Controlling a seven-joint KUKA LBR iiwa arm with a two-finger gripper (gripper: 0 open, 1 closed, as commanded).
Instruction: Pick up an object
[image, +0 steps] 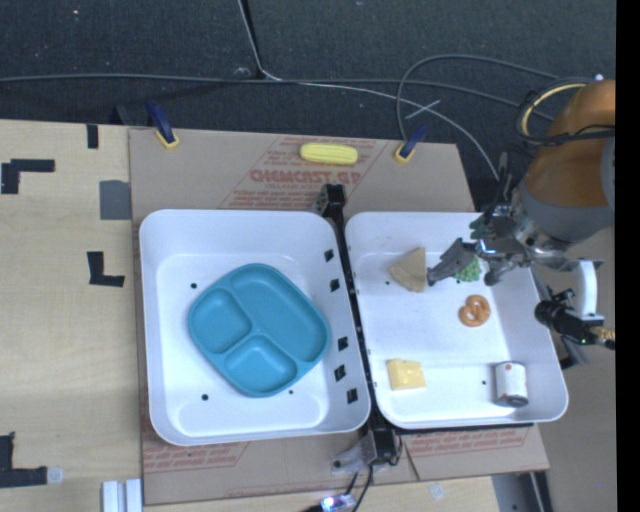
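The right bin (440, 405) holds a tan wedge (408, 270), an orange ring-shaped piece (475, 311), a pale yellow block (405, 374) and a small white can with a red end (510, 383). A small green object (468, 268) lies at the bin's upper right. My gripper (450, 265) reaches in from the right, low over the bin, just right of the tan wedge and directly against the green object. Whether the green object is held is unclear.
The left bin (160, 250) carries a blue divided plate (258, 328). A yellow object (328, 153) lies on the cardboard behind the bins, between two blue clamps (160, 125). A black divider (345, 300) runs between the bins.
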